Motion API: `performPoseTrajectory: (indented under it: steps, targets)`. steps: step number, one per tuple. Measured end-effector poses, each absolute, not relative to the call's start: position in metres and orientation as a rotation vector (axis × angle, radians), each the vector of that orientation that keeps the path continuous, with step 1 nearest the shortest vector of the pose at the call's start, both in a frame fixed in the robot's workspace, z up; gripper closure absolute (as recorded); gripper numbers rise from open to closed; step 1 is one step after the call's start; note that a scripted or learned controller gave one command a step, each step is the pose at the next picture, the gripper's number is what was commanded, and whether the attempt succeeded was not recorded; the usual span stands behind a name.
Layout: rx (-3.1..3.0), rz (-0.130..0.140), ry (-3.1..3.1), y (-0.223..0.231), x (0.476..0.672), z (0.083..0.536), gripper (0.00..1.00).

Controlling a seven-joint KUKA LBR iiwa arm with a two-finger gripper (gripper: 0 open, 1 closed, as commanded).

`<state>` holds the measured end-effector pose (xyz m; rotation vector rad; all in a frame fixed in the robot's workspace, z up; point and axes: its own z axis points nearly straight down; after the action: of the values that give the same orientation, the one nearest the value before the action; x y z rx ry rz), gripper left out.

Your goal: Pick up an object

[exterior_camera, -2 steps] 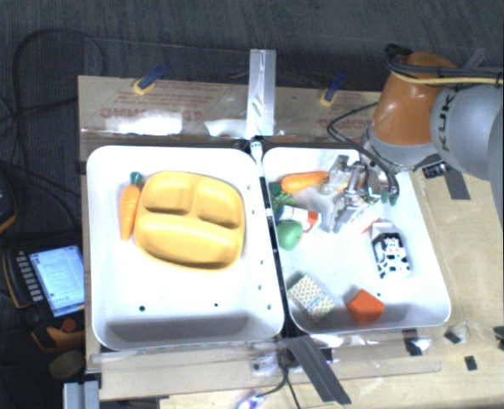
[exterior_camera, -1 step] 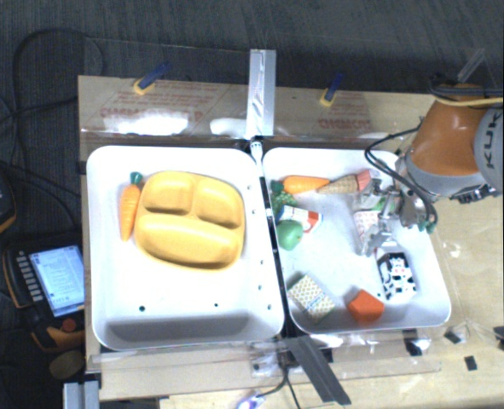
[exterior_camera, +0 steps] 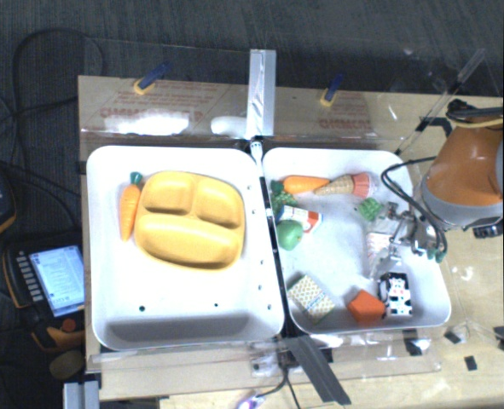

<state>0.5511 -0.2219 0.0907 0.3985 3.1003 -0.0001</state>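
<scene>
The right bin (exterior_camera: 422, 309) holds several toys. An orange carrot (exterior_camera: 303, 183) and an ice cream cone (exterior_camera: 347, 184) lie along its far wall, with a small green piece (exterior_camera: 369, 209) beside them. A green fruit (exterior_camera: 288, 236) and a red-and-white item (exterior_camera: 303, 218) sit by the left wall. Near the front are a checkered block (exterior_camera: 309, 297), an orange-red block (exterior_camera: 365, 306) and a black-and-white spotted carton (exterior_camera: 396, 296). My gripper (exterior_camera: 399, 258) hangs low over the bin's right side, just above the carton and beside a pale pinkish item (exterior_camera: 377, 245). I see nothing held.
The left bin (exterior_camera: 107, 313) holds a large yellow moulded tray (exterior_camera: 190, 218) and a small carrot (exterior_camera: 129, 210) at its left. The arm's orange band (exterior_camera: 465, 173) stands over the right bin's far right corner. Cables trail by the wrist.
</scene>
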Motion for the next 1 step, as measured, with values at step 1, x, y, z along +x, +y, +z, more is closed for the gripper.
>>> performPoseTrajectory:
  steps: [1]
  targets:
    - [0.676,-0.002,3.047,-0.2223,0.5059,0.0916,0.0]
